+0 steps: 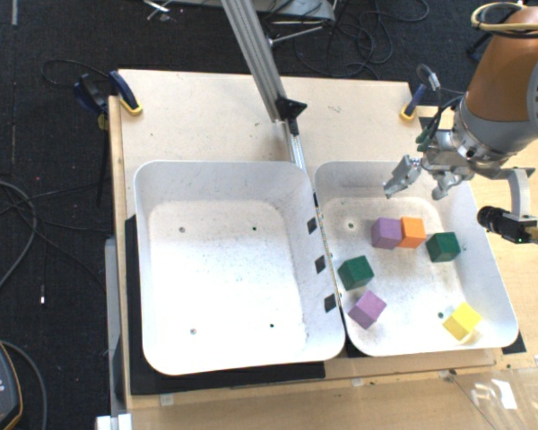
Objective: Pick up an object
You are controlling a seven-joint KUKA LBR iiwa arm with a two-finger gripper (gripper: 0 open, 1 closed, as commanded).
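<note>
— Where could a gripper pass in the right white plastic bin (pixel 484 267)?

— Along its upper-left floor. Lower down, a purple cube (pixel 386 233) touches an orange cube (pixel 413 231); a dark green cube (pixel 443 246) sits just beside.

— And the left white bin (pixel 152 240)?

— Its whole floor lies open; a slanted aluminium post (pixel 255 47) crosses above its far corner.

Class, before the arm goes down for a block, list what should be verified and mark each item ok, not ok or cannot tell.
1. Tool holds nothing: ok, fingers spread with nothing between them.
2. Tool directly over a block: not ok, it hangs above the right bin's far edge.
3. Blocks within the bin: ok, all six.
4. Nearest target free-standing: not ok, purple block touches orange block.
5. Green block stands apart: ok.
</note>
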